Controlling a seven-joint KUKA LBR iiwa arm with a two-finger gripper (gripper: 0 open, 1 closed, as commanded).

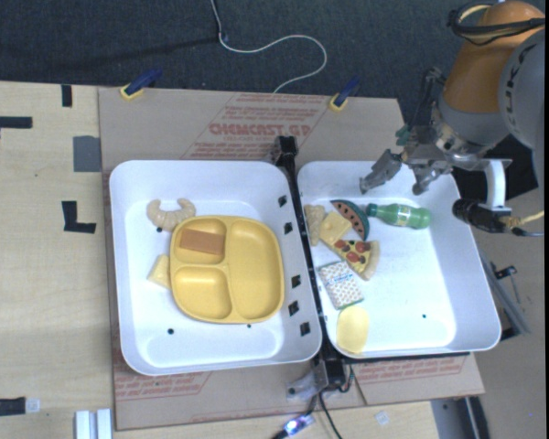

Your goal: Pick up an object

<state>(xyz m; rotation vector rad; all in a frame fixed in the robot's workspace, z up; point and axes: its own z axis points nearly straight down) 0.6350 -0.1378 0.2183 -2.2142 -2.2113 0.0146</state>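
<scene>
Camera view: the gripper hangs over the top edge of the right bin, jaws spread wide with nothing between them. Looks like the approach step to me, no grab yet. Closest candidate is the green bottle, lying on its side just below the jaws, next to the watermelon slice. Next move probably calls for lining up over the bottle, dropping down, then closing.

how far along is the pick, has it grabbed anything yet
Nothing looks picked yet. The gripper hangs open over the right bin's far edge with nothing between its fingers. The green bottle just below it lies in the bin. Descending, closing and lifting are all left.
</scene>
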